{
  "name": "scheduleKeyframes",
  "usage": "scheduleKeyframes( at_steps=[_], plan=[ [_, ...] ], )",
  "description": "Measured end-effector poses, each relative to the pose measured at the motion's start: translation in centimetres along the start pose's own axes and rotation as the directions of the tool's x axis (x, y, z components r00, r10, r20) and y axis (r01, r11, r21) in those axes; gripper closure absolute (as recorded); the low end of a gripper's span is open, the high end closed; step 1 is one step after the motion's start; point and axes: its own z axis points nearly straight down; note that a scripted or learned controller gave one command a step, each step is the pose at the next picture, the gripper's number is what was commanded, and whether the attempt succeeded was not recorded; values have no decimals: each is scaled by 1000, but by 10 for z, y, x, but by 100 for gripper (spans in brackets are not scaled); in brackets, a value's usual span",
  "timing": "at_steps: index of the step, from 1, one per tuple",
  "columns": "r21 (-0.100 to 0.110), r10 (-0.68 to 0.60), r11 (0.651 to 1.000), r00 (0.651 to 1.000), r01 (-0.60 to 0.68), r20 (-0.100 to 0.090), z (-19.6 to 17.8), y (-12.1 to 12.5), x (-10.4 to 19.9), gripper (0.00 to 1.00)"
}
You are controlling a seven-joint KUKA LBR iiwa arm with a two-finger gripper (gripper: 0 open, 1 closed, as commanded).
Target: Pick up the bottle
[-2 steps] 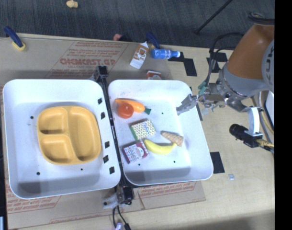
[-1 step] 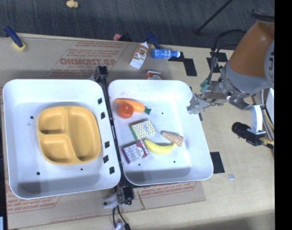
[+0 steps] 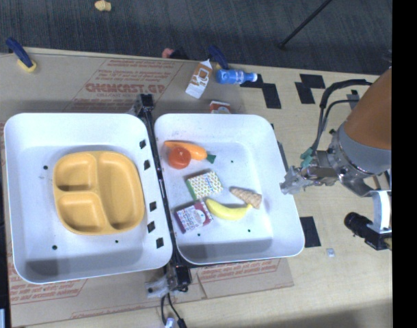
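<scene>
The bottle (image 3: 232, 77) is small and blue with a pale cap end. It lies on its side on the bench behind the right bin (image 3: 285, 214), outside it. My gripper (image 3: 292, 183) hangs just past the right rim of that bin, about level with its middle and well in front of the bottle. Nothing shows in the gripper.
The right bin holds a carrot (image 3: 189, 149), a tomato (image 3: 179, 158), a patterned box (image 3: 204, 184), a banana (image 3: 227, 210), a cone (image 3: 246, 197) and a small packet (image 3: 192, 216). A yellow divided tray (image 3: 99, 190) sits in the left bin. A carton (image 3: 199, 79) lies near the bottle.
</scene>
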Motion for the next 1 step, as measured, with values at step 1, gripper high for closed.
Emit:
scheduleKeyframes(
  at_steps=[1],
  plan=[
    [1,143,990,990,-143,-1,71,-3,71,100]
  ],
)
